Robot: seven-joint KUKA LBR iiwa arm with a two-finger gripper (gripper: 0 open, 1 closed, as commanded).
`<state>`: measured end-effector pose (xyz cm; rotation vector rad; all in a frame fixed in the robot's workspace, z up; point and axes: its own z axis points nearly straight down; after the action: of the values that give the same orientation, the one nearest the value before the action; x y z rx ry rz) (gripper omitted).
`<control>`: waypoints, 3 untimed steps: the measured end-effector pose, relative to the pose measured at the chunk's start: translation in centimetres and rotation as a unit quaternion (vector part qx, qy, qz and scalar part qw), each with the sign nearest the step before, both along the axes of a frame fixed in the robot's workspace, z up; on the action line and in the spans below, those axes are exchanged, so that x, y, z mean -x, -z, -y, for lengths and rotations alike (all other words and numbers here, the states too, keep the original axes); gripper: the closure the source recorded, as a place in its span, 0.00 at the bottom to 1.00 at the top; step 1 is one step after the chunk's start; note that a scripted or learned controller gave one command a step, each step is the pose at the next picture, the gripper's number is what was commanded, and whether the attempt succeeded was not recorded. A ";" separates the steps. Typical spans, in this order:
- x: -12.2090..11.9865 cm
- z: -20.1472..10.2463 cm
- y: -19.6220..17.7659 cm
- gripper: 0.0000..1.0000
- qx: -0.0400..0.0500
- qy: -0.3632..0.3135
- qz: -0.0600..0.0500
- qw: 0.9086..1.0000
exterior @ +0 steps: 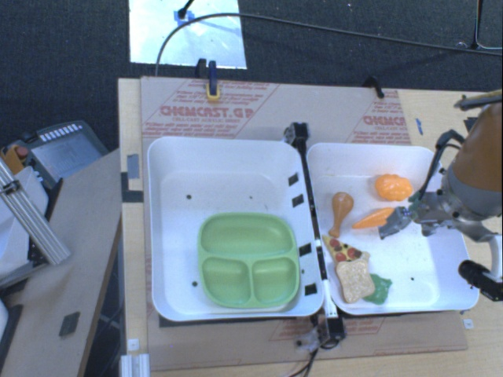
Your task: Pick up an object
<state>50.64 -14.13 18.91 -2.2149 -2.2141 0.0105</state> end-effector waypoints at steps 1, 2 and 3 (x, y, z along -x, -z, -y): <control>-0.3 0.0 -0.6 0.00 0.001 -0.002 0.006 1.000; -0.1 -0.3 3.6 0.00 0.001 -0.001 0.005 1.000; -1.2 -0.6 8.8 0.00 0.001 -0.001 0.005 1.000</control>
<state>51.80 -13.56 10.09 -2.2187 -2.2216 0.0009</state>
